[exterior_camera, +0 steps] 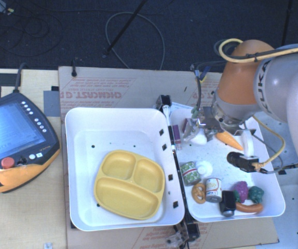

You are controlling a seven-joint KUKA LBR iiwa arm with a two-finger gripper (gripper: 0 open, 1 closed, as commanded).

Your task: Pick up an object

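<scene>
Two white bins sit on the tabletop; the hand hangs low at the far end of the right bin, seemingly in the reach step, and whether it is open I cannot tell. Just right of it lies a toy carrot, long axis slanting, narrow end pointing away from the hand toward the near right, so the next move calls for lining up across that axis.

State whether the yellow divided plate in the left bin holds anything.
Empty. The yellow plate lies flat in the left bin, and all three of its compartments show only bare yellow.
</scene>
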